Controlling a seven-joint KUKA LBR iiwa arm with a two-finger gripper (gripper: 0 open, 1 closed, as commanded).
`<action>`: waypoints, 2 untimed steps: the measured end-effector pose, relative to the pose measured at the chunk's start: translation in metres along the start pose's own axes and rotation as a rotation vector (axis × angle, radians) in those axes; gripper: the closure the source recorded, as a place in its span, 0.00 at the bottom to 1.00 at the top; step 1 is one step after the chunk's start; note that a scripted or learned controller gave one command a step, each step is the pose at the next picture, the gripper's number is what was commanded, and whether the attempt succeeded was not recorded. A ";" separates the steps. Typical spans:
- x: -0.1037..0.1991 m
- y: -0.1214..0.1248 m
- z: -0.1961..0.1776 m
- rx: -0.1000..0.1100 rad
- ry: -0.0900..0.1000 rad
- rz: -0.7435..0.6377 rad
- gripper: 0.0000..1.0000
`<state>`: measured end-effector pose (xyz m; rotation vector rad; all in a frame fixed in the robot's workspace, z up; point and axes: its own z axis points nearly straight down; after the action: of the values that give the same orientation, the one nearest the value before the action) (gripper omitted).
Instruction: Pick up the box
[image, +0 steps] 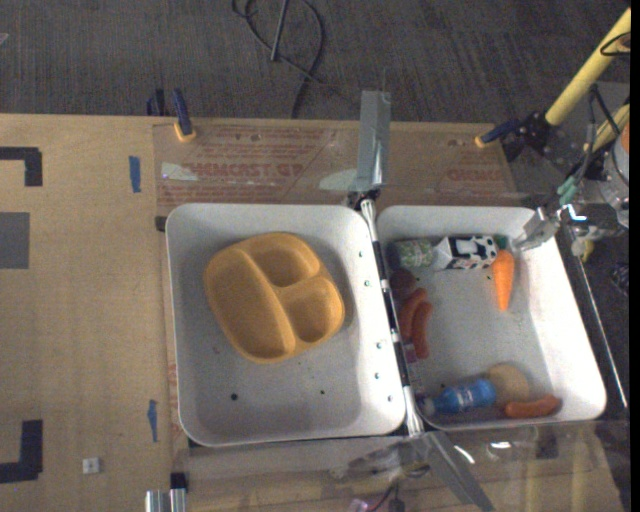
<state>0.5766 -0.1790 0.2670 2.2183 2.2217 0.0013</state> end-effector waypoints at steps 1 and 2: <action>-0.012 -0.083 0.049 0.002 0.000 0.023 0.00; -0.029 -0.082 -0.067 -0.001 -0.001 -0.032 0.00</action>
<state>0.4942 -0.2080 0.3337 2.1820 2.2557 0.0005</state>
